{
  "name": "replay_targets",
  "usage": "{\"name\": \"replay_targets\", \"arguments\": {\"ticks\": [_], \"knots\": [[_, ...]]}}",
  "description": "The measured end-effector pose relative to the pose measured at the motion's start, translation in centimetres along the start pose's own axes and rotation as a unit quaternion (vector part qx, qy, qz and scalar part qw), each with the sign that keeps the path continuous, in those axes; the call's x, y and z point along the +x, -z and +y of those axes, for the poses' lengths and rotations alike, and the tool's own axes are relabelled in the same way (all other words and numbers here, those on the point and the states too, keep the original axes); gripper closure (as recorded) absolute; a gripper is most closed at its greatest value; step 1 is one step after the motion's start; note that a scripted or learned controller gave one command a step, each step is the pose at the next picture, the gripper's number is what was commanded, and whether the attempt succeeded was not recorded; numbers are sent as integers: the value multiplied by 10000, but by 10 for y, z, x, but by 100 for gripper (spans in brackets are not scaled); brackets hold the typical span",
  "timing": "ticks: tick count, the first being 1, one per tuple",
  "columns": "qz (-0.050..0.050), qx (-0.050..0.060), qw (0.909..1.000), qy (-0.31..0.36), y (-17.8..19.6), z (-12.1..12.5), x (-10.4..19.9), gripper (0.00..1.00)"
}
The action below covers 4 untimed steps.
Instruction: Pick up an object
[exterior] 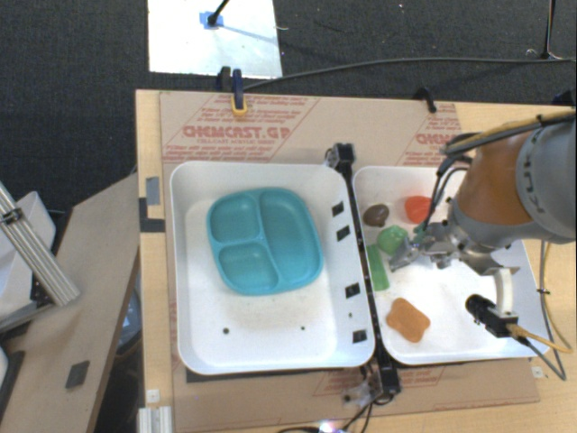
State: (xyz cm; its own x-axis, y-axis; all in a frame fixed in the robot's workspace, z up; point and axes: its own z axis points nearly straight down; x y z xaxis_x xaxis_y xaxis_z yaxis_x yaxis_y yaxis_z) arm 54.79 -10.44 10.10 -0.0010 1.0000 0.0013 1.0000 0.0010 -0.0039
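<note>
Two white bins side by side on the surface (270,120). In the left bin (194,332), a teal tray (264,240) with three compartments, lying flat. In the right bin (451,341): brown object (376,214) and red object (416,207) near the far wall, green block (391,238) just beside the gripper (401,258), green strip (377,267) along the divider, orange piece (408,318) nearer the front. Gripper low over the green block; fingers too blurred, cannot tell whether wide or narrow. Nothing visibly held.

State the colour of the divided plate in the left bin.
Teal-blue divided plastic plate, clearest in the camera view.
</note>
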Motion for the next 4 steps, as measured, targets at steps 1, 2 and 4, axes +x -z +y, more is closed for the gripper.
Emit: {"name": "replay_targets", "arguments": {"ticks": [1,2,4], "knots": [[-8,-31,10000,-1,14,2,-1,100],[-11,-46,10000,13,58,7,-3,100],[-2,-34,10000,30,125,14,48,100]]}}
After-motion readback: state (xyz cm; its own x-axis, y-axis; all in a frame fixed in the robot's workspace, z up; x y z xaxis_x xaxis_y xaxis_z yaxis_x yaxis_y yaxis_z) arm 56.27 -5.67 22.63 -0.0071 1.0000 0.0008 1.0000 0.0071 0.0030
